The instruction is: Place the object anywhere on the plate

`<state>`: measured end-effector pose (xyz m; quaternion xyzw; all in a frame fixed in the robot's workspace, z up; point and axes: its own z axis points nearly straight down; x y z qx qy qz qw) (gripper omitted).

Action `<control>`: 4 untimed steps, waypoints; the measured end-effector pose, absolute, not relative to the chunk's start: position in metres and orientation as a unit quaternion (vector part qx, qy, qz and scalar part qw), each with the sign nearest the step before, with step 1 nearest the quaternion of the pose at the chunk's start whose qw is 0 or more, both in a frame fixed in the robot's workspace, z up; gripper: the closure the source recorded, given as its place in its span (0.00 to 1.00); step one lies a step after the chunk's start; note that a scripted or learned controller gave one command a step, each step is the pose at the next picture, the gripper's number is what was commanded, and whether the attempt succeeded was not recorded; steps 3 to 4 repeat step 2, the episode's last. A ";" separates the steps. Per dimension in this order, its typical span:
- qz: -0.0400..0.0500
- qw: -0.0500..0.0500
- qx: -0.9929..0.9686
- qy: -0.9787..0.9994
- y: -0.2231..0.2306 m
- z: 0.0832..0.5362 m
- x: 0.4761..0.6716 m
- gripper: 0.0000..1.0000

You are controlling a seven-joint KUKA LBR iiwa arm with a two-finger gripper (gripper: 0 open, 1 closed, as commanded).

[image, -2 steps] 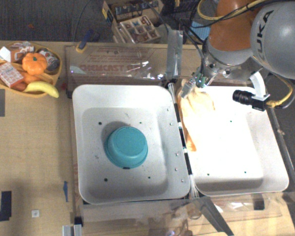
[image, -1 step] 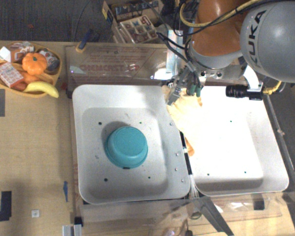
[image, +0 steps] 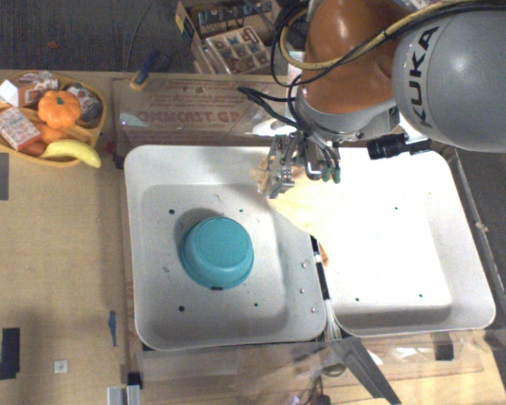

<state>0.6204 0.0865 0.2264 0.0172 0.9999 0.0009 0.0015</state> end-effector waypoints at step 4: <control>0.001 0.002 0.000 1.000 0.137 0.227 0.611 0.00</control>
